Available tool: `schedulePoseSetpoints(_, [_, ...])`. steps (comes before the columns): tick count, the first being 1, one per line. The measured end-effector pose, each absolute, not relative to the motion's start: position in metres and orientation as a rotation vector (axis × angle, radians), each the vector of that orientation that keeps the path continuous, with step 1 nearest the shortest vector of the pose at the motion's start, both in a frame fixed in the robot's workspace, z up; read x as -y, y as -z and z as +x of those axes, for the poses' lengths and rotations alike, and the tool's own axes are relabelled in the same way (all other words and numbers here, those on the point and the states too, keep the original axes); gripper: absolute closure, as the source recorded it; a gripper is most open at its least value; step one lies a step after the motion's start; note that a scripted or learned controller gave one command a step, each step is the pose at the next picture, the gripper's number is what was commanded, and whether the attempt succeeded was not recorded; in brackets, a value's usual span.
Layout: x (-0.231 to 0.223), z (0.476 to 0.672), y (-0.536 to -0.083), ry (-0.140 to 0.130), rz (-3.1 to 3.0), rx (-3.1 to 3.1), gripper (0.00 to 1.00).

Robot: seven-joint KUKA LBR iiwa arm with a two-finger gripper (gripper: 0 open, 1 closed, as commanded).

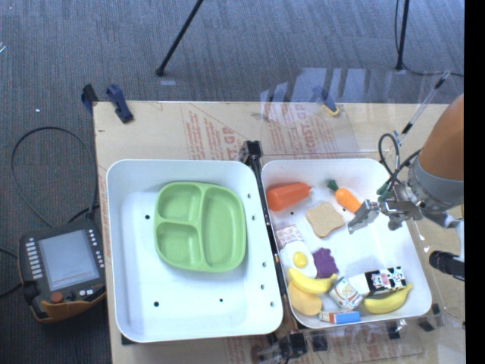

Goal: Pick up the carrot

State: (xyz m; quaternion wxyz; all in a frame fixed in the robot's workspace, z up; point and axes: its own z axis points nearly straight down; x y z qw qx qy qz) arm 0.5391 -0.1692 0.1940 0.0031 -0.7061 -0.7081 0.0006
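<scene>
Grey two-finger gripper (362, 217), fingers spread and released, poised in the right shallow white bin (379, 167) just beside the small orange green-topped carrot (347, 199), grasping nothing.

Arm (447, 154) cut off at right edge above its orange band; gripper (362, 217) too small and blurred to read; small carton (339, 317) partly hidden under bananas; 2 stands cut off at top.
</scene>
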Motion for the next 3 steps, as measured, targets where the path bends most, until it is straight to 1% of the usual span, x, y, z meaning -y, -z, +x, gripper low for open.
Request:
schedulePoseSetpoints(1, [0.205,0.598,-0.11,-0.008,-2.245,2.182,0.0])
schedulePoseSetpoints(2, [0.201,0.636,-0.089,0.017,-2.496,1.89,0.0])
schedulePoseSetpoints(3, [0.203,0.636,-0.1,0.006,-2.491,1.906,1.0])
